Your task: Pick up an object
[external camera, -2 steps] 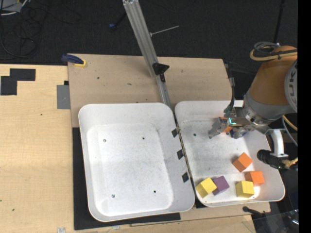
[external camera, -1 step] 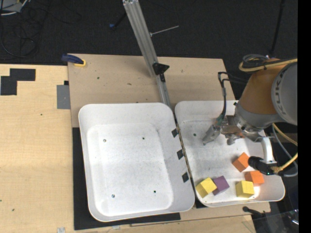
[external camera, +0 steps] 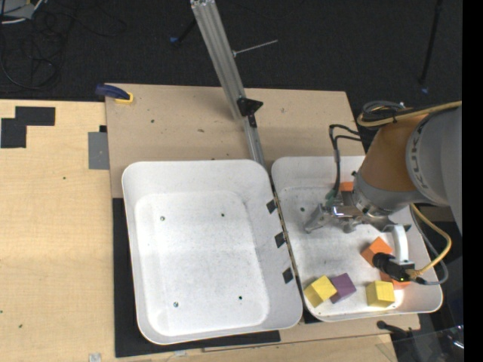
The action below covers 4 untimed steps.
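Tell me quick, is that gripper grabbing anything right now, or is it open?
Gripper: cannot be told from this view. It sits low over the right bin, with no block seen in it.

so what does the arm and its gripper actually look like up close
The arm is a thick grey cylinder with a broad orange band above the wrist. Black and yellowish cables loop around it. The gripper is small, metallic grey, with thin fingers.

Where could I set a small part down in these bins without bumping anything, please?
The left white bin offers bare floor from wall to wall. The right white bin is crowded: the hand sits mid-floor, with the yellow block, purple block, second yellow block and orange block along its near edge.
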{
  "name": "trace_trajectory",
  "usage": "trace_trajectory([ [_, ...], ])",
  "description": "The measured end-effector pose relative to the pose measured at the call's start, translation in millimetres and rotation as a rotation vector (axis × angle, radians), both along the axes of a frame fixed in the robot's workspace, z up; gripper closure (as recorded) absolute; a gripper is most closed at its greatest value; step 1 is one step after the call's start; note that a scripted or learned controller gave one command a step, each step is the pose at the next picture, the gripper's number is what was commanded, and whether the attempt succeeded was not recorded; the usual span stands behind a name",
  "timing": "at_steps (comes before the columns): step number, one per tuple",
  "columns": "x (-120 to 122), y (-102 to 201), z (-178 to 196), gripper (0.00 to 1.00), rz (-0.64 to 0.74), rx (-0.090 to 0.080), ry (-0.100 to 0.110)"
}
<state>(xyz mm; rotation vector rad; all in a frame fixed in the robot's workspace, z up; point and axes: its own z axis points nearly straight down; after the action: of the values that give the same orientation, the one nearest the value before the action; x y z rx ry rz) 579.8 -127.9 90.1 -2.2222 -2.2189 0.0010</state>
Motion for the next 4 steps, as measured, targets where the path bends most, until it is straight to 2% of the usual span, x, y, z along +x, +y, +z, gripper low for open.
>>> trace_trajectory([
  [1, 0, -1, 12, 1.00, -0.006, 0.002, 0.001],
  [2, -3, -12, 69, 1.00, -0.005, -0.001, -0.004],
  [3, -6, -9, 130, 1.00, 0.002, -0.001, -0.005],
  [4, -6, -9, 138, 1.00, 0.002, 0.000, 0.000],
])
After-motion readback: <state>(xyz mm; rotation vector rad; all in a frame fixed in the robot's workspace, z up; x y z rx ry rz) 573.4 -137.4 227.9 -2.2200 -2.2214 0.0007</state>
